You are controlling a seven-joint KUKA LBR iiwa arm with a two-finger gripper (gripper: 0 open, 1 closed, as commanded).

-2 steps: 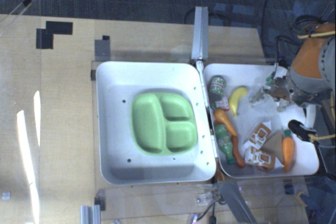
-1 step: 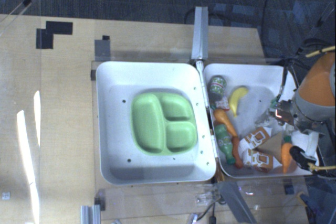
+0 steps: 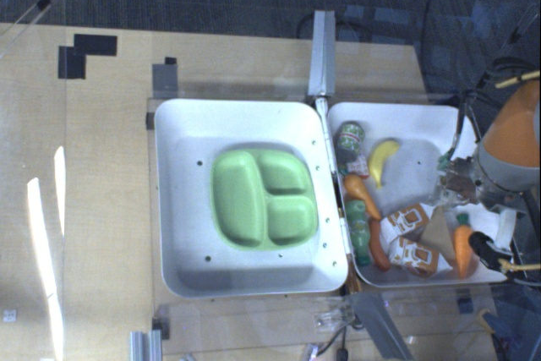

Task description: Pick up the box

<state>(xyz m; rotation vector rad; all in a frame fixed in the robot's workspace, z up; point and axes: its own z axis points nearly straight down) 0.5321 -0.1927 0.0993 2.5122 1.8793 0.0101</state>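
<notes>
The box (image 3: 411, 237) lies crowded against the right bin's (image 3: 423, 116) near wall, the arm (image 3: 511, 139) low at its right edge.

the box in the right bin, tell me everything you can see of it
The box looks like white and brown printed cardboard, showing two faces with brown patches, so it seems tilted or crumpled. It lies near the front of the right bin, among other items: a carrot-like orange piece sits just to its right, a red-orange one on its left. The claw is just above and right of it in the camera view; contact is unclear.
</notes>
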